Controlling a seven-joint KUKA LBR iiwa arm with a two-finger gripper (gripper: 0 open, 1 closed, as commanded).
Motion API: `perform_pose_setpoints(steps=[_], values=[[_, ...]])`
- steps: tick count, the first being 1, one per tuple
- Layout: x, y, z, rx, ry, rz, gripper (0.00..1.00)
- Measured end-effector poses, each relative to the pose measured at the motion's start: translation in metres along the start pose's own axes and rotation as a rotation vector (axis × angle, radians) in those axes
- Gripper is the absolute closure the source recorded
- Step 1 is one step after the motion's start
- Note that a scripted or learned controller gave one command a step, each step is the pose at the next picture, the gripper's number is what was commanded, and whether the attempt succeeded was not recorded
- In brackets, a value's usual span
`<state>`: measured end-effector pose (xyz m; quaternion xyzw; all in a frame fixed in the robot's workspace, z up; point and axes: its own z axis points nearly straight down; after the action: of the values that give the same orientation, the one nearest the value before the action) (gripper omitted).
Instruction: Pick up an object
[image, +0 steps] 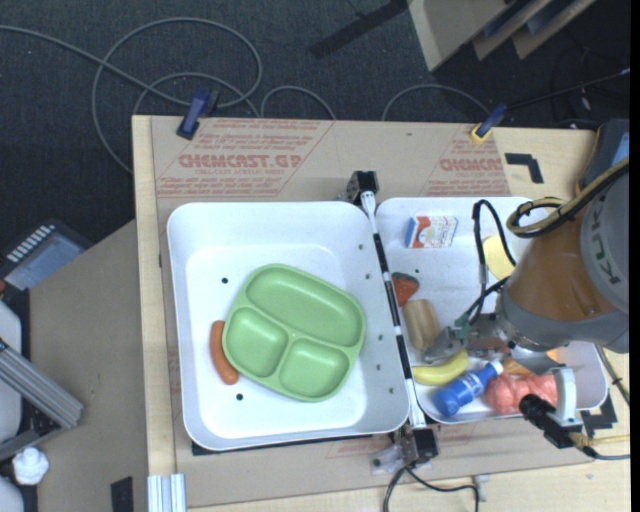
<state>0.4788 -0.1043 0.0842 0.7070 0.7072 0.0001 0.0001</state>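
Dark carpet (80, 120) strewn with cables (150, 60) surrounds the pale wooden bench (150, 300).

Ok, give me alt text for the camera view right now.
The grey arm's gripper reaches into the right bin above a banana and blue bottle. The left bin holds a green divided plate.

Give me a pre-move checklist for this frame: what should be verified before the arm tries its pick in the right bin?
1. Gripper over the right bin: ok.
2. Object between fingers: cannot tell; wrist hides them.
3. Targets nearby: ok; banana, blue bottle, wooden block.
4. Items separated for a clean grasp: not ok; banana, bottle and pink item crowd together.
5. Cable off the objects: cannot tell.
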Motion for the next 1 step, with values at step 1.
perform_pose_setpoints(steps=[1], values=[[0.0013,0.0001,0.0000,0.000,0.000,0.001,0.00]])
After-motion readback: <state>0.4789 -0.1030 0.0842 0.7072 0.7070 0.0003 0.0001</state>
